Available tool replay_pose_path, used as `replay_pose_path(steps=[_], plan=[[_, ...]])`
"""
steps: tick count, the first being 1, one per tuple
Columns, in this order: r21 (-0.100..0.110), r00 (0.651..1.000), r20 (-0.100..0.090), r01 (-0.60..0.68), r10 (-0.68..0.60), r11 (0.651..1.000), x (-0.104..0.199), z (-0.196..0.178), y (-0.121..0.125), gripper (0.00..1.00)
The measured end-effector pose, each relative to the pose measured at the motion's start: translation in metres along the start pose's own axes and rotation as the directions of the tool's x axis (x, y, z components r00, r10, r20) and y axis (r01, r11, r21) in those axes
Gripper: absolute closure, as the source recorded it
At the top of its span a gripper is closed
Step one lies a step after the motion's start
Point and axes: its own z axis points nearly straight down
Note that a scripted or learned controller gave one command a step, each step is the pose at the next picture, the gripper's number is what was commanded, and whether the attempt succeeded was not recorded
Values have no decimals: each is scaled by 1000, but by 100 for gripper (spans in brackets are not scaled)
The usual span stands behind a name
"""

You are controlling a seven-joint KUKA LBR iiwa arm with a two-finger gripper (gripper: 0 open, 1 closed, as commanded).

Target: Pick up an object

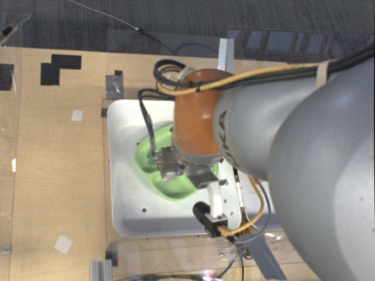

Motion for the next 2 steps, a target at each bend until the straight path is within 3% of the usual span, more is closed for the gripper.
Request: replay_pose_path(steps=[1,2], plan=[[2,844,3,-536,536,844,-37,16,5,100],[3,996,1,-85,85,996,-7,17,-2,100]])
